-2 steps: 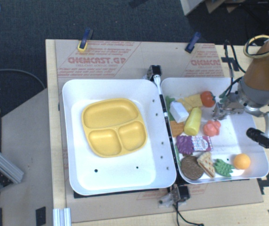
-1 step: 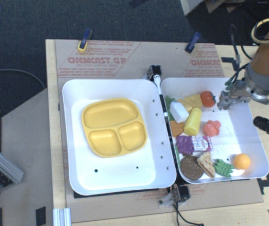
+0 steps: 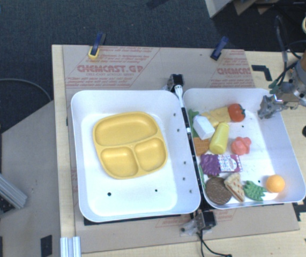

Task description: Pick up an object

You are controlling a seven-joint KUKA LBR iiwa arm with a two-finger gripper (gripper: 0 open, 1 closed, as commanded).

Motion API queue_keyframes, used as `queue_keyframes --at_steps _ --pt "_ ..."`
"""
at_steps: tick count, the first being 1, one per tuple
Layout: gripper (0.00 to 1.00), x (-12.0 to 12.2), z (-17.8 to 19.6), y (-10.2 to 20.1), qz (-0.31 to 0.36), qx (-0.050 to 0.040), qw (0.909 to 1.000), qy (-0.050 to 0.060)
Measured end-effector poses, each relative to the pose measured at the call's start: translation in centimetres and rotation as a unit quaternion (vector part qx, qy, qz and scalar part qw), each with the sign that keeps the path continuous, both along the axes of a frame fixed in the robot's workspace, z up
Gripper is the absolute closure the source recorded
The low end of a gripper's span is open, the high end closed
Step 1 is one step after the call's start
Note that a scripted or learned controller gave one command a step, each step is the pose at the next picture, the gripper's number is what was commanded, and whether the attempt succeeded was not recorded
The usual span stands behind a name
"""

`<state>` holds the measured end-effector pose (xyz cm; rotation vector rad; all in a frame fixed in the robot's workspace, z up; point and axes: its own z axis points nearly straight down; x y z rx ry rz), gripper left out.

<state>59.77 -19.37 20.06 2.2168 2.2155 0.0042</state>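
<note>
The right bin (image 3: 286,138) holds a pile of toy food: a red tomato (image 3: 236,112), a yellow cylinder (image 3: 219,137), a white block (image 3: 203,127), a pink piece (image 3: 240,145), purple grapes (image 3: 210,164), a brown cookie (image 3: 217,190), a green leaf (image 3: 253,190) and an orange ball (image 3: 275,183). My gripper (image 3: 269,106) hangs at the bin's upper right edge, right of the tomato. Nothing shows between its fingers.
The left bin (image 3: 88,197) holds a yellow three-compartment plate (image 3: 129,143). Clamps (image 3: 95,46) hold the cardboard sheet at the back. A cable connector (image 3: 176,82) sits between the bins at the far side. The right bin's right half is bare white floor.
</note>
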Motion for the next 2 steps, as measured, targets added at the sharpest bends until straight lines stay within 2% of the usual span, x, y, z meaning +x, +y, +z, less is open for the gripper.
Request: queue_keyframes --at_steps 1,2 --pt "1.00 0.1 2.7 0.0 0.001 0.0002 1.0000 0.000" --pt "1.00 0.4 3.6 5.6 0.003 0.0022 1.0000 0.003"
